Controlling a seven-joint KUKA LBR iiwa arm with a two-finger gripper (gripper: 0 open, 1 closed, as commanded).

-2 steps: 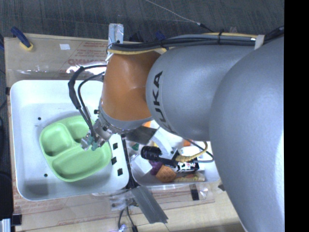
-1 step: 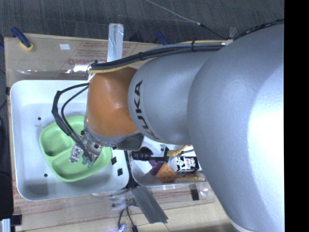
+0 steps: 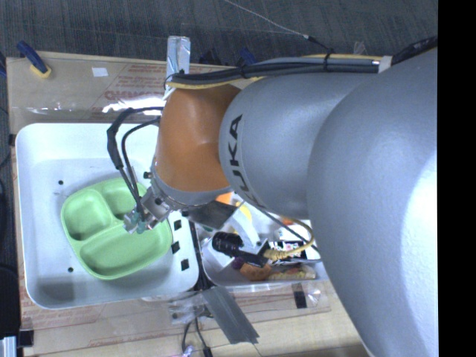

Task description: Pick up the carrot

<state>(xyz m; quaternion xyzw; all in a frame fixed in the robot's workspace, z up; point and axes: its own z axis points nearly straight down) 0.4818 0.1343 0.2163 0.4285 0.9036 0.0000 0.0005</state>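
The pincer [image 3: 138, 222] is seen over the green divided plate [image 3: 111, 233] in the left bin [image 3: 37, 199] — its state cannot be told; the carrot cannot be made out

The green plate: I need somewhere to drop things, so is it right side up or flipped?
Right side up. The green plate lies flat in the left bin, its compartments facing upward.
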